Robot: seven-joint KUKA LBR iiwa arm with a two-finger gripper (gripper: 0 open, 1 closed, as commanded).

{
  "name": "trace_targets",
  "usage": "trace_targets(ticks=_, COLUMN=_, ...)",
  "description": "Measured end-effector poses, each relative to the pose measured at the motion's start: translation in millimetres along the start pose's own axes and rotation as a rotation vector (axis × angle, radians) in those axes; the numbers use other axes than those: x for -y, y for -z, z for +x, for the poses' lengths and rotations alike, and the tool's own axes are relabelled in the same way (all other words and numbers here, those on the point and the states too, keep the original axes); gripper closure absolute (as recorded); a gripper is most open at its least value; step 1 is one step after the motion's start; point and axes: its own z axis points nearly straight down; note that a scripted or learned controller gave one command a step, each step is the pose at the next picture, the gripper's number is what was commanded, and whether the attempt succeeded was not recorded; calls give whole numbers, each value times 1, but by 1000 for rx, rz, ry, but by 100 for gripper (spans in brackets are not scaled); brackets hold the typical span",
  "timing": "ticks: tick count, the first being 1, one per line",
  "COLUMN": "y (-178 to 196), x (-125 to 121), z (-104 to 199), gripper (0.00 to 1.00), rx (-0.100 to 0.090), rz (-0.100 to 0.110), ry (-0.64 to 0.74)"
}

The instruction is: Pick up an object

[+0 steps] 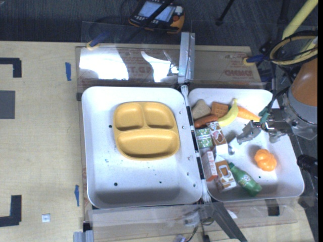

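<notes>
The right bin (292, 183) holds a pile of toy food. An orange (265, 160) lies at the right, and a green bottle (246, 178) lies near the front. A banana (229, 115) and a carrot (246, 113) rest at the back, beside a bread slice (201, 108) and a brown cracker (219, 108). Small cartons (211, 135) line the left wall. My gripper (247, 133) hangs over the middle of this bin, just left of and behind the orange, in front of the carrot. I see nothing held in it.
The left bin (96, 175) carries a yellow divided plate (146, 129). A raised divider (194, 135) separates the two bins. The grey arm with its orange band (305, 92) enters over the right bin's right wall. Cables and a handheld device (156, 13) lie beyond the bench.
</notes>
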Motion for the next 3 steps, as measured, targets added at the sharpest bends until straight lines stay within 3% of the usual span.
trace_targets(ticks=1, y=-93, x=-84, z=-15, gripper=0, rx=1, rz=-4, ry=-106)
trace_targets(ticks=2, y=-152, x=-109, z=-8, gripper=0, rx=-3, rz=-21, ry=-295)
trace_targets(ticks=3, y=-181, x=-134, z=-56, gripper=0, rx=4, rz=-7, ry=-126)
